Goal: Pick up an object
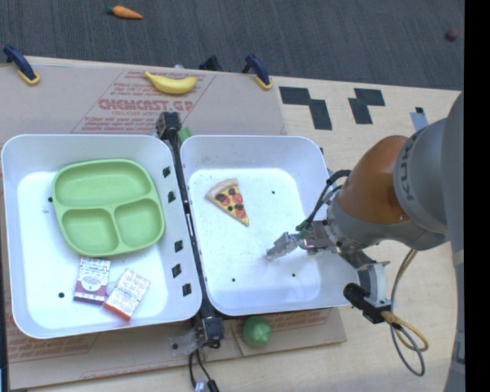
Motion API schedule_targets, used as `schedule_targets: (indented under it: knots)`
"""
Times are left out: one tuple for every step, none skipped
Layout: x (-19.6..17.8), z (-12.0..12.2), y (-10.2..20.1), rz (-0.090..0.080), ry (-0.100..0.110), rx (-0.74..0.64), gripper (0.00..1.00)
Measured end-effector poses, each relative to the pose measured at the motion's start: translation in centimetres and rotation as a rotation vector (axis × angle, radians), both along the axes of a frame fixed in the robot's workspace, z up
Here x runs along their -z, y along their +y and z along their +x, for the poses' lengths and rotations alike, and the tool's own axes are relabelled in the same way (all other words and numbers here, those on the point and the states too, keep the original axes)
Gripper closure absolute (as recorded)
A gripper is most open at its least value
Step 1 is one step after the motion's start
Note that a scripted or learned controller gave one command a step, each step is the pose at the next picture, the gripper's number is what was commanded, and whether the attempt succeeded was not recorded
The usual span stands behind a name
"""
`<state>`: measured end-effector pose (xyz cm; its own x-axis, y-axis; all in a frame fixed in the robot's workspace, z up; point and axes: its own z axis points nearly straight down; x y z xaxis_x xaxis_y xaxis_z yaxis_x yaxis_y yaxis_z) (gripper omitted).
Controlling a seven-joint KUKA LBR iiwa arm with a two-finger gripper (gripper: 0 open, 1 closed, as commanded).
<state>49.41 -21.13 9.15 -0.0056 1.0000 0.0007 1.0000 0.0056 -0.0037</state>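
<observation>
The pizza slice (pixel 229 202) lies flat in the right bin (pixel 310 153), toward its upper left, alone on the white floor. It looks like a light, stiff toy wedge, thin and probably slick, so a pinch across its 2 long edges near the wide crust seems safest. The claw (pixel 279 247) hangs low over the bin's lower middle, near the slice but apart from it, holding nothing; how far it is open I cannot tell.
</observation>
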Motion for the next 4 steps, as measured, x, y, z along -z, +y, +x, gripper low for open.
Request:
schedule_targets:
  knots:
    - [0.0, 6.6, 0.1, 0.000, -0.003, 0.000, 0.00]
    - [-3.4, 16.3, 1.1, 0.000, -0.004, 0.000, 0.00]
    - [0.0, 10.1, 0.0, 0.000, 0.000, 0.000, 0.00]
    - [-4.5, 10.6, 0.0, 0.000, -0.003, 0.000, 0.00]
